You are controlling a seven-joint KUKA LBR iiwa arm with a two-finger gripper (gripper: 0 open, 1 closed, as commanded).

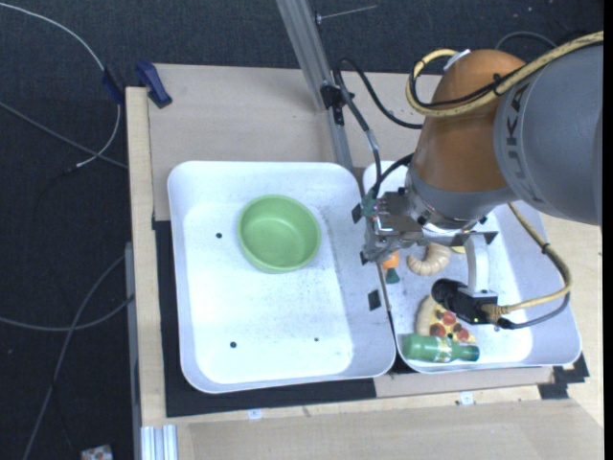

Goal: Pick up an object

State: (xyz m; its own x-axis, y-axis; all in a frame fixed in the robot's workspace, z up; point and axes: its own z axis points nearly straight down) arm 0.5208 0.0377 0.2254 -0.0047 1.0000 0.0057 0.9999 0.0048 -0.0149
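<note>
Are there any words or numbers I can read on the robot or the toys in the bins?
"UK": dark letters on the grey arm, cut off by the picture's edge, so the word is not whole.
Green bottle in the right bin: any label is too small and blurred to read.
Green bowl in the left bin: no writing on it.

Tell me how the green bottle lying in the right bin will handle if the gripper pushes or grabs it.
The green bottle lies on its side near the front wall of the right bin, so a sideways push would probably roll it. Its rounded, glossy-looking body may slip between fingers. It looks like a small plastic toy, so likely light and stiff.
</note>
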